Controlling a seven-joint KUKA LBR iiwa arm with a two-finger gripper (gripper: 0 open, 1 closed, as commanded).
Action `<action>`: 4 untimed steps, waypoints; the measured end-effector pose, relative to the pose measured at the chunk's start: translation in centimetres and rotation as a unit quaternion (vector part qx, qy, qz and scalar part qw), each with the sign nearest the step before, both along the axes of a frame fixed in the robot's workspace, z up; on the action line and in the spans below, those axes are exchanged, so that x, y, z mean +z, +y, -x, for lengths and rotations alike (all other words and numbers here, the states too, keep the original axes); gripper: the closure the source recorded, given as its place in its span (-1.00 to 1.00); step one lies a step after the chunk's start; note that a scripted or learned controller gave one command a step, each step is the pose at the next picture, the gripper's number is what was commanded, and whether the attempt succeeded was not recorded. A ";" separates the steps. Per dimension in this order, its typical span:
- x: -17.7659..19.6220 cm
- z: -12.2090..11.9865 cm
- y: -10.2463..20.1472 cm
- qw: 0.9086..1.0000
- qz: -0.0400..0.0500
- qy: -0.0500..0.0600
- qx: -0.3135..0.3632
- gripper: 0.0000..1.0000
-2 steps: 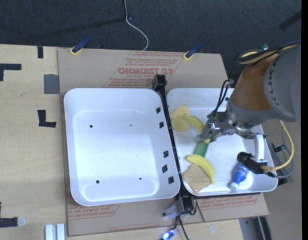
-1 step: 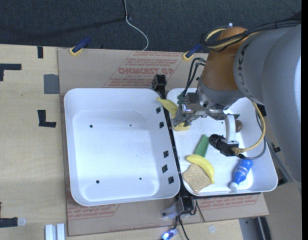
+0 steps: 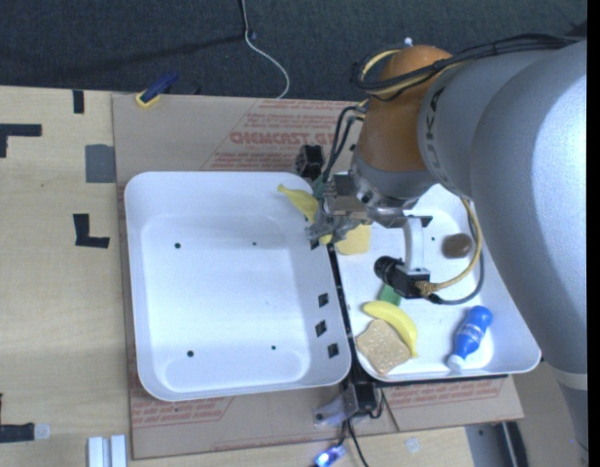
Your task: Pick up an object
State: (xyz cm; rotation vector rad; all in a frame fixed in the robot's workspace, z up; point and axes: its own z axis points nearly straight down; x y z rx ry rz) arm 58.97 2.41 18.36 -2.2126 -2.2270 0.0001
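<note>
My gripper (image 3: 324, 224) hangs over the divider between the two white bins, near the far right corner of the left bin (image 3: 154, 261). A small yellow piece (image 3: 299, 200) pokes out to the left of the gripper, right against it; whether it is gripped is hidden by the wrist. A pale yellow block (image 3: 354, 242) lies just right of the gripper in the right bin (image 3: 518, 353).
The right bin also holds a banana (image 3: 394, 321), a tan toast-like slab (image 3: 382, 347), a blue bottle (image 3: 470, 336), a brown lump (image 3: 457, 245) and a green bit (image 3: 390, 293). The arm covers much of that bin. Cardboard lies under both bins.
</note>
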 end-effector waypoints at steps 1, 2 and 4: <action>5.1 1.2 6.5 1.000 -0.001 -0.002 0.001 1.00; 5.8 5.0 7.0 1.000 0.001 0.001 -0.002 1.00; 9.5 7.6 16.4 1.000 0.000 -0.001 0.000 1.00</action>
